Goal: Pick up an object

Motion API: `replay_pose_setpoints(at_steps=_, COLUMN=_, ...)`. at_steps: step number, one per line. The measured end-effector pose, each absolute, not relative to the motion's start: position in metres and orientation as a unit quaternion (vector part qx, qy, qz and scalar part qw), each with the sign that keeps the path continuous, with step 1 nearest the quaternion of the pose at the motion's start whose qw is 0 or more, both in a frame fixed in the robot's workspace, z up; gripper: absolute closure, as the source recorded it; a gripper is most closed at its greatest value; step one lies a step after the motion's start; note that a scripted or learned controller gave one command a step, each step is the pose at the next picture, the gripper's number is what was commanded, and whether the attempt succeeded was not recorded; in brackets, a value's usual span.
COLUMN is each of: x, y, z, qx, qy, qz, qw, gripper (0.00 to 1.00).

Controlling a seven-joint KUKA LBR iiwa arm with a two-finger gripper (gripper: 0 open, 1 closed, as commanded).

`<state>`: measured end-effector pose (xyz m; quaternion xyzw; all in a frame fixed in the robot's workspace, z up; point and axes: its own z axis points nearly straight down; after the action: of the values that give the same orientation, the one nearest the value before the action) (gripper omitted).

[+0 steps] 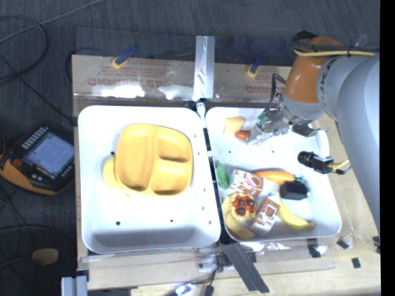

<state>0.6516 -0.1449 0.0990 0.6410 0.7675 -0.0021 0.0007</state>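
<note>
My gripper (264, 128) is low over the far part of the right bin (327, 193), with the orange-banded wrist behind it. Just left of its tip lie a small red piece (243, 135) and a pale yellow chunk (233, 124); whether the tip touches the red piece is unclear. Nearer the front of this bin are an orange carrot (276, 176), a black block (294, 190), a banana (294, 219), two printed snack packets (247, 182), a yellow round item with red berries (241, 206) and a green piece (221, 175).
The left bin (99, 227) holds a large yellow compartment tray (152, 159). A metal divider (210, 165) runs between the bins. A handheld device (46, 156) lies on the floor to the left.
</note>
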Motion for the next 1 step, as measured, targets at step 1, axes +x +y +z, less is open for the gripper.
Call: replay_pose_setpoints(at_steps=1, x=0.6619, y=-0.0707, z=0.1818, qx=0.685, qy=0.729, qz=-0.0023, qw=-0.001, gripper=1.00)
